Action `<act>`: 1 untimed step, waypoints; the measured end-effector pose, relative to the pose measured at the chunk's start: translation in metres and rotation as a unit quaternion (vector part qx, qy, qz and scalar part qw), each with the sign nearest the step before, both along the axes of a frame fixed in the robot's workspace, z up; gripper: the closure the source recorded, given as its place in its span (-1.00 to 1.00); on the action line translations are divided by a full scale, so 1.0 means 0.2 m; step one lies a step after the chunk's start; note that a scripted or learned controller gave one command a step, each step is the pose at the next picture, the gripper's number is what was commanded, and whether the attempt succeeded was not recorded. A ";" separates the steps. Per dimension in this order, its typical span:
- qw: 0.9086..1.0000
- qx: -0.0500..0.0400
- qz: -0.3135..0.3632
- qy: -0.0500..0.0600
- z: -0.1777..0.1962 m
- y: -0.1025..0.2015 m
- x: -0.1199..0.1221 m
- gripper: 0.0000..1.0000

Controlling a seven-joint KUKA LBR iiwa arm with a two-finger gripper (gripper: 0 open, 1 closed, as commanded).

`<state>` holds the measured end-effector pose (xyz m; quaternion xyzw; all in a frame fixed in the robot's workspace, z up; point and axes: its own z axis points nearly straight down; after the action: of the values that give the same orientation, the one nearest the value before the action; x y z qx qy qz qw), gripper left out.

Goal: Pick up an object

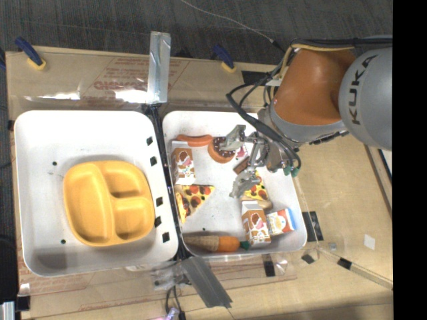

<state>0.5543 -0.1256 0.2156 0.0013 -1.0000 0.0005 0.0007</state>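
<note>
My gripper [239, 159] hangs over the upper middle of the right bin [213, 121] and is open. One fingertip [234, 137] stands beside a round brown-and-orange toy donut [219, 151]; the other fingertip [241, 181] is next to a small pizza slice [256, 193]. I see nothing held between the fingers. A sausage [192, 140] lies at the bin's top left, with a small printed carton [183, 165] below it. A larger pizza slice [193, 197] lies left of centre.
Near the right bin's front lie a carrot [218, 244], a brown carton [255, 224] and a red-and-blue carton [284, 220]. The left bin [40, 132] holds a yellow divided plate [107, 200]. Cables trail from the wrist [250, 102].
</note>
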 end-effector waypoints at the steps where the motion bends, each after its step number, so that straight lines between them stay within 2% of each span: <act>1: 1.000 -0.001 -0.016 -0.004 -0.61 -0.29 -0.17 -1.00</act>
<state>0.5198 -0.1836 0.0944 -0.0149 -0.9999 0.0014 -0.0038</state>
